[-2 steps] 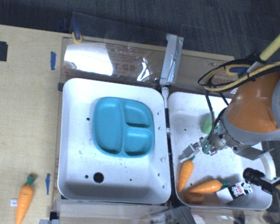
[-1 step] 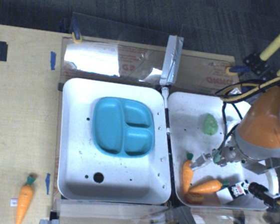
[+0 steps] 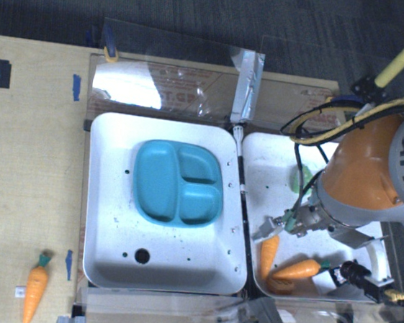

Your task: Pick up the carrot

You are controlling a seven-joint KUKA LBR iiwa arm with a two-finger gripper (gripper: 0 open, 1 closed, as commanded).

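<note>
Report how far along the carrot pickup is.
Done: the arm has reached over the right bin, with the gripper just above two carrots, one upright and one lying. In hand: nothing visibly gripped. Left: grasp and lift one. A third carrot lies outside the bins.

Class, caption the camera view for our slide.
Gripper hovers over two carrots in the right bin.
</note>
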